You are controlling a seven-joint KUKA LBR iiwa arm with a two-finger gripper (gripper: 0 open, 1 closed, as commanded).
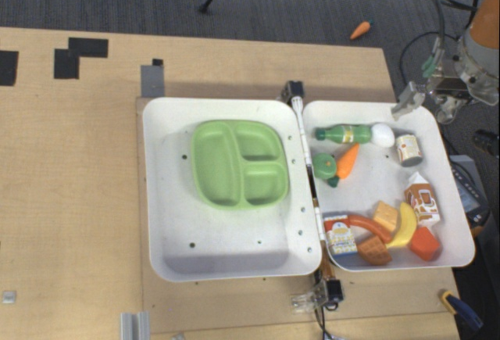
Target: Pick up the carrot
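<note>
Carrot (348,160) lies tilted in the right bin (447,174), near that bin's left wall and toward its far edge, just beside a green toy (324,167) and just below the green bottle (344,134). You see the gripper (408,102) hanging over the right bin's far right corner, well apart from the carrot, and you cannot tell its state from this slant. Left bin (168,198) carries a green divided plate (238,164).

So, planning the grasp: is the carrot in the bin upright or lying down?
Lying down: the carrot rests flat, tilted diagonally, beside the green bottle.
</note>
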